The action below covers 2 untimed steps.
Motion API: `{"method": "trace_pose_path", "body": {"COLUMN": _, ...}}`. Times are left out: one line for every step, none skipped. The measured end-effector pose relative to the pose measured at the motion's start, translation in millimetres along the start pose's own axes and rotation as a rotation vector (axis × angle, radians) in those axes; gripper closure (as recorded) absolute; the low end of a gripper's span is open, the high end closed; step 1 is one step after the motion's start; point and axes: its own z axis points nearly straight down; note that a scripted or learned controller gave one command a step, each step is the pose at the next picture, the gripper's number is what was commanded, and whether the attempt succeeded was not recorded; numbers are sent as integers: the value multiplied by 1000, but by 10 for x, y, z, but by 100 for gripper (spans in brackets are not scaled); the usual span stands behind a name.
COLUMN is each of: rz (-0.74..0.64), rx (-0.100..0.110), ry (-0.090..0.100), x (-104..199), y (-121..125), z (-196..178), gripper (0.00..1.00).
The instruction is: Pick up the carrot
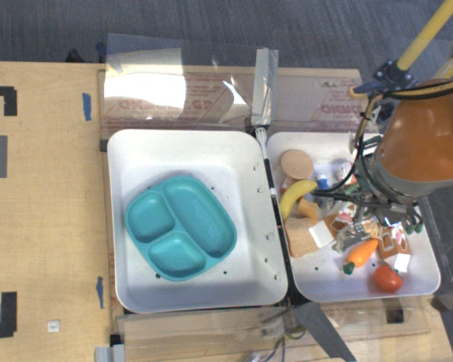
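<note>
— Tool point(360, 231) sits low in our right bin point(430, 277), just above the carrot point(360, 253); can we tell its state?
— We cannot. Our carrot lies beside the tomato point(387, 278).

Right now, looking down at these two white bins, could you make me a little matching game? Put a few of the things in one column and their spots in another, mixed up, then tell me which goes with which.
Things:
1. teal divided plate
2. carrot
3. tomato
4. banana

Places:
A. near corner of the right bin, closest to the front rim
B. lying in the left bin
C. right bin, near the divider between the bins, beside a round tan piece
D. right bin, just below the gripper, up-left of the red thing

Pairs: 1-B, 2-D, 3-A, 4-C
</note>
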Motion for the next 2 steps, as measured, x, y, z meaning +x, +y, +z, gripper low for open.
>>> {"method": "trace_pose_path", "body": {"rz": 6, "rx": -1, "ry": 9, "x": 34, "y": -27, "z": 39, "gripper": 0}}
{"method": "trace_pose_path", "body": {"rz": -88, "rx": 6, "ry": -11, "x": -96, "y": -148, "z": 751, "gripper": 0}}
